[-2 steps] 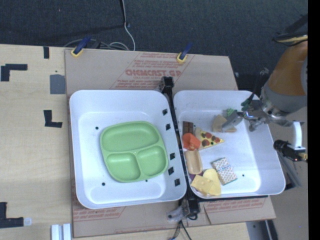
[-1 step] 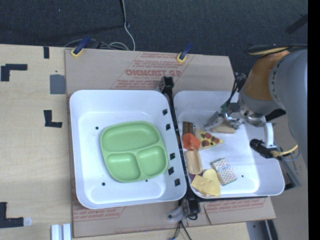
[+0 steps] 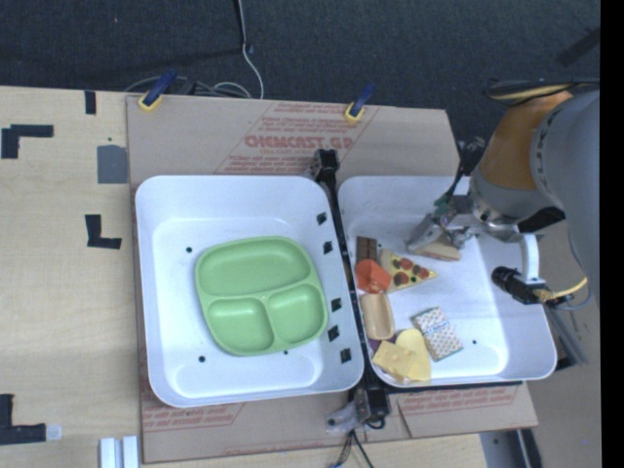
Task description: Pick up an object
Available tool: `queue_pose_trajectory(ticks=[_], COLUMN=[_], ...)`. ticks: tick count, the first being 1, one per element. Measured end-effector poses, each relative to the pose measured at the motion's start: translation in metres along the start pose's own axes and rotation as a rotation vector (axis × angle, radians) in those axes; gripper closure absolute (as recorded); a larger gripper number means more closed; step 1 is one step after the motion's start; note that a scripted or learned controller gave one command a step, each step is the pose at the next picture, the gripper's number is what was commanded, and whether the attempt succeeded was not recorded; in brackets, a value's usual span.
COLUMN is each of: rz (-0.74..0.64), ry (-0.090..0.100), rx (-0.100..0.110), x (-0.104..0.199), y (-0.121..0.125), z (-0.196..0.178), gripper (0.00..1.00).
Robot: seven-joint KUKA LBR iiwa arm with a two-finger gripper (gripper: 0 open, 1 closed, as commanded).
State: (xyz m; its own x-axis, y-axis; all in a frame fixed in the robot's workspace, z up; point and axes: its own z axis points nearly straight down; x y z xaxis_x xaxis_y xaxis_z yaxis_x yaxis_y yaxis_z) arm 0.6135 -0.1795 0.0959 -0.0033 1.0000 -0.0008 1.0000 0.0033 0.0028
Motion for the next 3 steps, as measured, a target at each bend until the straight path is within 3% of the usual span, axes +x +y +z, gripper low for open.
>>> queue_pose_trajectory(ticks=[1,2,3], rz=[-0.003,-0.007,-0.002], ry=[0.002,0.004,0.002], rx=[0.003,-0.001,0.007], x=[0.040,0.124,0.173], y=[0.057,0.057,0.013], z=[-0.047,-0.092,-0.088], gripper=[1.00,1.00,1.00])
